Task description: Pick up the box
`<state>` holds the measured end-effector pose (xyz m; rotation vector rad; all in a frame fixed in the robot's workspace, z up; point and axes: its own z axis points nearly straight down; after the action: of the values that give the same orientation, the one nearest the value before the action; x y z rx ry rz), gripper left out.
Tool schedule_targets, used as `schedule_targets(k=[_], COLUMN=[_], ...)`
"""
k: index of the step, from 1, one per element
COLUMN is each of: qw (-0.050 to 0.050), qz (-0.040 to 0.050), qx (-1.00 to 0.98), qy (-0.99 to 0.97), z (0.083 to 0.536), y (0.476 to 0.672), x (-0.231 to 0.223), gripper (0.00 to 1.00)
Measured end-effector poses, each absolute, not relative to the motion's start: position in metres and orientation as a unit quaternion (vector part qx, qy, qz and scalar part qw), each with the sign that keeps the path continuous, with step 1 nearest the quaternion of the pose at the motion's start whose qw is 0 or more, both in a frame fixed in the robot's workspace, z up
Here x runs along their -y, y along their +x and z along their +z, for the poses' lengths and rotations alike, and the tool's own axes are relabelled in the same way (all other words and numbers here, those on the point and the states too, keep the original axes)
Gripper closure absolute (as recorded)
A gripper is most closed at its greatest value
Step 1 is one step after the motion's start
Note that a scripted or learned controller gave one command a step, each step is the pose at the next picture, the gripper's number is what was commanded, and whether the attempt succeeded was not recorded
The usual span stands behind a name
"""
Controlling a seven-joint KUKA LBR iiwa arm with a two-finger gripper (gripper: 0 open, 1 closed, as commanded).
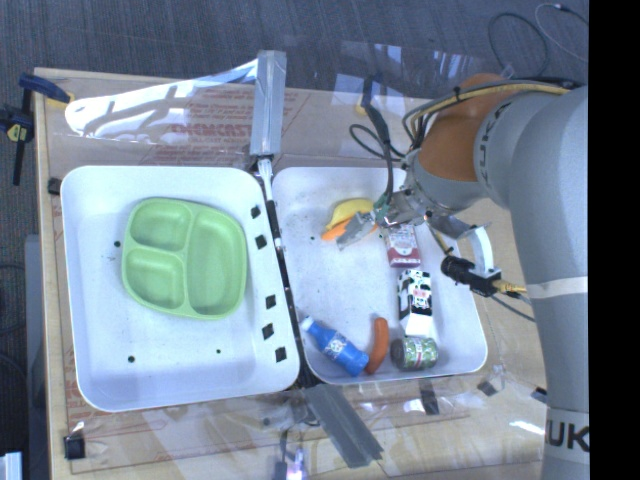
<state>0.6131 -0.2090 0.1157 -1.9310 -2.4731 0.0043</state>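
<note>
A: We see the gripper [385, 211] low in the right bin [455, 363], but we cannot tell how it stands or whether it holds anything

B: We find the box [402, 244], red and white, just below it, with a banana [350, 210] left and a cow-print carton [416, 302] beneath

A light wooden bench [150, 133] covered with glare-streaked clear plastic sheeting [160, 108] stands on dark grey carpet [150, 13], with a blue clamp [45, 88] at its far-left corner.
</note>
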Motion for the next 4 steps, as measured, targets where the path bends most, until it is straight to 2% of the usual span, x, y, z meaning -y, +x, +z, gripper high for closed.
schedule_targets(k=[1, 2, 3, 4], qw=[0.000, 0.001, 0.001, 0.001], qz=[0.0004, 0.0007, 0.0007, 0.0010], qx=[0.772, 0.791, 0.825, 0.808], qy=[-0.636, -0.612, -0.565, -0.590], z=[0.176, 0.209, 0.260, 0.217], y=[0.657, 0.612, 0.563, 0.598], x=[0.210, 0.210, 0.196, 0.208], gripper=[0.00, 0.00, 0.00, 0.00])
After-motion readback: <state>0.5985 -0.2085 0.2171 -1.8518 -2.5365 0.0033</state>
